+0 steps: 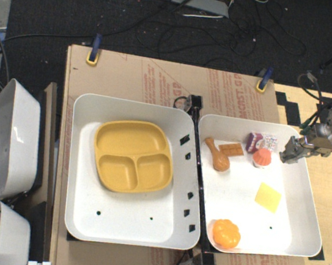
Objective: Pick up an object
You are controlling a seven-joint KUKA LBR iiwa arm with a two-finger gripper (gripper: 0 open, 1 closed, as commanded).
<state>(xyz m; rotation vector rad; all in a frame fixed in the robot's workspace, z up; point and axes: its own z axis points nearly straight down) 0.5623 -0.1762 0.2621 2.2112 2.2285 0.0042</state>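
Brown board bench, clamped at rear by two yellow clamps, carries left bin and right bin touching side by side.

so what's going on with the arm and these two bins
A robot arm reaches in from the right, its gripper over the far right edge of the right bin, holding nothing visible. That bin has a purple packet, a red piece, a brown wooden-looking piece, a yellow block and an orange toy. The left bin holds a yellow divided plate. Nothing is picked up yet.
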